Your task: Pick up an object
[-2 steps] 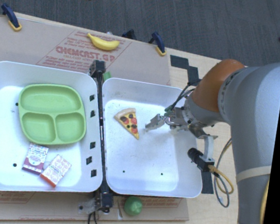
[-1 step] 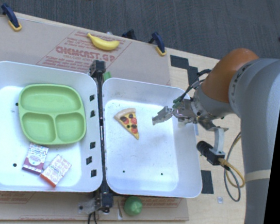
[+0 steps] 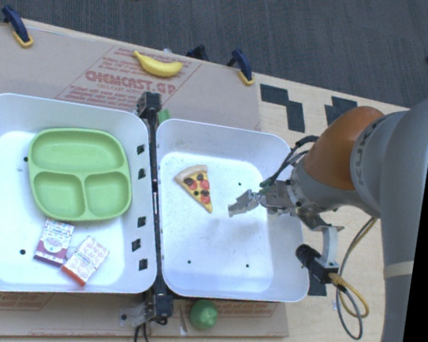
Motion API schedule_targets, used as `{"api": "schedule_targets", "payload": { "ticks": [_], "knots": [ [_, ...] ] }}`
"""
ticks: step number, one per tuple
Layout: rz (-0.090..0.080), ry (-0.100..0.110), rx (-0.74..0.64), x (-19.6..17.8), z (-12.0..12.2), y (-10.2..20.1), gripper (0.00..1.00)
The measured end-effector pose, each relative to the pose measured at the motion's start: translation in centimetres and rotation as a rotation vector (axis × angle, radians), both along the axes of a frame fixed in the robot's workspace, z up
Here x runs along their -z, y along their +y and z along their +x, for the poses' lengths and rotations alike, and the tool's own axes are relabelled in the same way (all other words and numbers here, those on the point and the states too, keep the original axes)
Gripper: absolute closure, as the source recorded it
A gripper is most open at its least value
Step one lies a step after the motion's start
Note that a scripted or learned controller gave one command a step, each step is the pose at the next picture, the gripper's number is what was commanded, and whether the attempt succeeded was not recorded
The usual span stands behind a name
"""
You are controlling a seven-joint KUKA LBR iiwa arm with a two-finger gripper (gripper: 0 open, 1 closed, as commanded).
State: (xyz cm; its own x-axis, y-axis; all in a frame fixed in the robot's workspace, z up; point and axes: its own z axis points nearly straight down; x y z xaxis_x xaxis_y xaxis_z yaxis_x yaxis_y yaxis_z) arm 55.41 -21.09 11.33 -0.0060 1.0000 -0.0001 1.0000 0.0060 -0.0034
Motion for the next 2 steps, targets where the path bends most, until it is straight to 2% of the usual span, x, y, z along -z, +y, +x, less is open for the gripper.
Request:
{"api": "schedule_targets", "payload": {
  "ticks": [1, 2],
  "knots": [
    [0.001, 0.001, 0.000, 2.2, -7.8, 0.0, 0.00],
    [0.001, -0.002, 0.000, 2.1, -0.7, 0.0, 0.00]
  ]
}}
